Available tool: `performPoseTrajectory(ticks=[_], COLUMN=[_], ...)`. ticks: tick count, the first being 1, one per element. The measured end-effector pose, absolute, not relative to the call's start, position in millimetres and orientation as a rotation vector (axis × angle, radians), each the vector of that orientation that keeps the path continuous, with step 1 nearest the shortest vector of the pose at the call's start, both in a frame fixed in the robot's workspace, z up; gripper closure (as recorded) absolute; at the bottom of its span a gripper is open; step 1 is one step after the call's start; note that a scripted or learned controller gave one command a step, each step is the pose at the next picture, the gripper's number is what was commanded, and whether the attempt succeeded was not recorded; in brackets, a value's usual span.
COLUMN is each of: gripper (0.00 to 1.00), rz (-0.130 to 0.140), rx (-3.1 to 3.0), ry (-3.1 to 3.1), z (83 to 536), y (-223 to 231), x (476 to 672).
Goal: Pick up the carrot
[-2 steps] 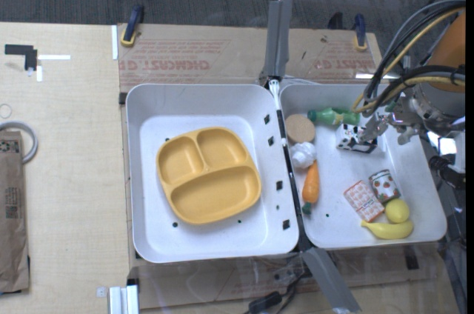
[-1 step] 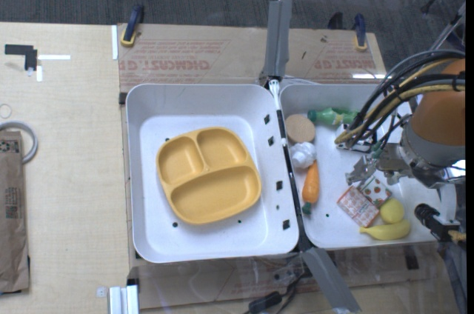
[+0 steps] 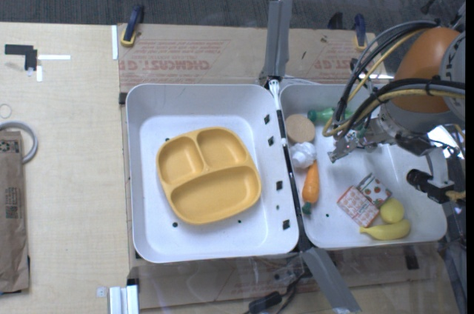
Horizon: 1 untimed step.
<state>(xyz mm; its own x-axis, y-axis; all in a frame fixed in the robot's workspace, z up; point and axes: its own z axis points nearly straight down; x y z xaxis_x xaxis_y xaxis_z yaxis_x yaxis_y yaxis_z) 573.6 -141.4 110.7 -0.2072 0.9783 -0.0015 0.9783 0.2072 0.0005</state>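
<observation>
Nearest the camera in the right bin lies one banana, with one yellow lemon touching it just above. Beside them sits one small red-and-white box, tilted; its print is too small to read. One carrot lies lengthwise against the bin's left wall, green stub toward the near end, clear of the gripper. Just beyond its tip is one white crumpled thing, hard to make out, then one round tan disc, and one green item partly hidden behind the cables.

The left bin holds one yellow plate with three compartments.

The gripper hangs over the right bin's middle, right of the carrot and apart from it, pointing left. Whether its claw is spread or pressed together cannot be told, as the tips blur into the wiring. Nothing is seen between them. The arm comes in from the right, its orange band raised at the far side, partly cut off by the frame edge.
</observation>
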Motion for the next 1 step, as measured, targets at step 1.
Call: performPoseTrajectory(ticks=[1], gripper=[0.0], rz=[-0.002], rx=[2.064], ry=[2.365], z=[107.4], y=[-190.4], x=[633.5])
